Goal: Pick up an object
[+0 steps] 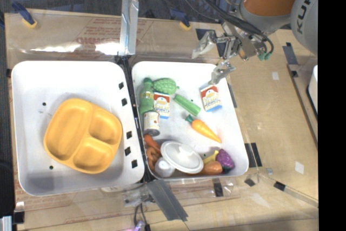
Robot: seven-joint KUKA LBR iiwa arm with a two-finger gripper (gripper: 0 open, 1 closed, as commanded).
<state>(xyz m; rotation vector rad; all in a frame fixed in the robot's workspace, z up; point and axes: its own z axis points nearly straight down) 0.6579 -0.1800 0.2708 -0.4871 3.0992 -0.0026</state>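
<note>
Purple grapes (225, 159) lie well apart from the pincer (223, 70).

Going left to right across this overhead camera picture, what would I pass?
Yellow tray → green bottle → white lid → carrot → small carton → purple grapes. The gripper hangs over the right bin's far right corner.
</note>
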